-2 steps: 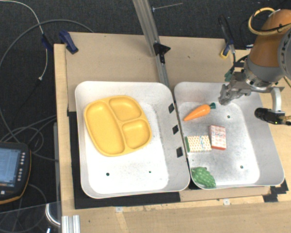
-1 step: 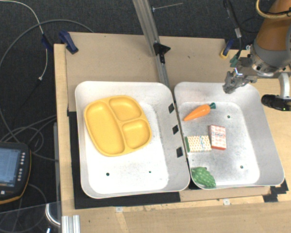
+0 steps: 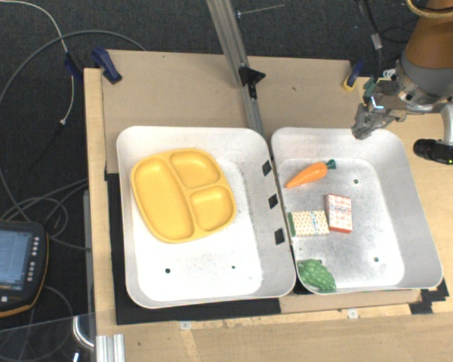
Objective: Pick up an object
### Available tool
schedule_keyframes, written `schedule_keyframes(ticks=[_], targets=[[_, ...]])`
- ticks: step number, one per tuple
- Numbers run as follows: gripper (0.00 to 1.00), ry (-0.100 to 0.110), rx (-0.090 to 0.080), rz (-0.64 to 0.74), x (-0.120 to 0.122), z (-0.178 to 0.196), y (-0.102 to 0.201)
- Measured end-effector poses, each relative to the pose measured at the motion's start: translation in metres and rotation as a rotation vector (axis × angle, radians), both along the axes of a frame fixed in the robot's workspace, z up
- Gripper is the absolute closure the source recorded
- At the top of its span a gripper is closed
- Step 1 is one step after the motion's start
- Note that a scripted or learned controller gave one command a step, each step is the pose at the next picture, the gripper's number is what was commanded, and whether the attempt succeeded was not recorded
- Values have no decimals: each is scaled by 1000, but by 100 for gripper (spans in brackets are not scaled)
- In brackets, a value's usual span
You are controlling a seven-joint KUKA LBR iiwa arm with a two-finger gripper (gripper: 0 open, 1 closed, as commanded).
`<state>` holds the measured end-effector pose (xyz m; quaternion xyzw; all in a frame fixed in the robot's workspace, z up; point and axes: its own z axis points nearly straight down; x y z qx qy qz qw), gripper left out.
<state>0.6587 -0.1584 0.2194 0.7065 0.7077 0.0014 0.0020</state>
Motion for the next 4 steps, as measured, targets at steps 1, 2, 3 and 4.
schedule_keyframes(ticks=[1,2,3,4], targets=[[100,6,3,4,-1,-2,46],[100,6,4,6,-11,11,106],[100,3,3,6,-11,20,162],[100,7,4,5,-25,26,210]])
